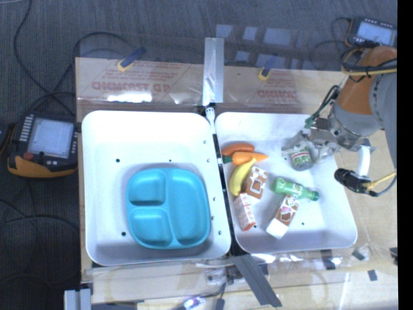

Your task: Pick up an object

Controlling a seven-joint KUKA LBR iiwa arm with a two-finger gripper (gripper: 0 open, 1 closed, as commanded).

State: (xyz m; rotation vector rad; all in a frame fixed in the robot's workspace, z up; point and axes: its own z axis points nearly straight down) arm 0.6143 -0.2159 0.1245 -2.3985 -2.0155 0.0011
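1. Two shallow white bins sit side by side on the bench: the left bin (97,173) and the right bin (335,231), touching along the middle divider.
2. The left bin holds one thing, a turquoise divided tray (169,206) with three compartments, lying flat toward the bin's near half.
3. My gripper (308,148) hangs over the upper right part of the right bin, my grey arm with its orange band (361,89) reaching in from the right.
4. At my fingertips is one small round can (301,158) with a green and white label, tipped on its side. It sits right against my fingers, but I cannot tell whether they are spread or closed on it, or whether it lies between them at all.
5. One orange carrot (244,152) lies near the divider at the bin's upper left.
6. One yellow banana (238,175) curves just below the carrot, touching it.
7. One green bottle (293,189) lies on its side near the bin's middle, well apart from the can.
8. Three small cartons with red-brown and white printing lie flat: one (256,183) just beside the banana, one (244,212) below it near the divider, and one (284,216) below the green bottle.
9. One handheld control pendant (42,144) rests on the floor left of the bench.
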